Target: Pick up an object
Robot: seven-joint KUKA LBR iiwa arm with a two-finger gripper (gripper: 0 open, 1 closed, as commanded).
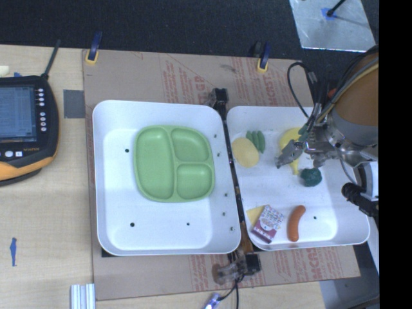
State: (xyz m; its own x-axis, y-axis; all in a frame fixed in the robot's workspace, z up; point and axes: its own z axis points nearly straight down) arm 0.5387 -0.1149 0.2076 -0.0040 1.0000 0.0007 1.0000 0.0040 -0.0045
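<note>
Fingers (288, 158) look spread apart over the right white shallow bin (335, 237), so we'd guess the small dark green rounded toy (311, 176) beside them is light, slippery plastic, best pinched across its middle.

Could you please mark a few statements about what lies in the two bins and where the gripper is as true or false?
1. The green divided plate lies in the left bin. True.
2. The sausage lies in the left bin. False: it lies in the right bin, near its front edge.
3. The gripper is above the right bin. True.
4. The yellow lemon-like fruit rests on the green plate. False: it lies in the right bin, close to the wall between the bins.
5. The small printed packet lies beside the sausage, on its left. True.
6. The handheld control pad sits inside the right bin. False: it rests on the bench, left of both bins.
</note>
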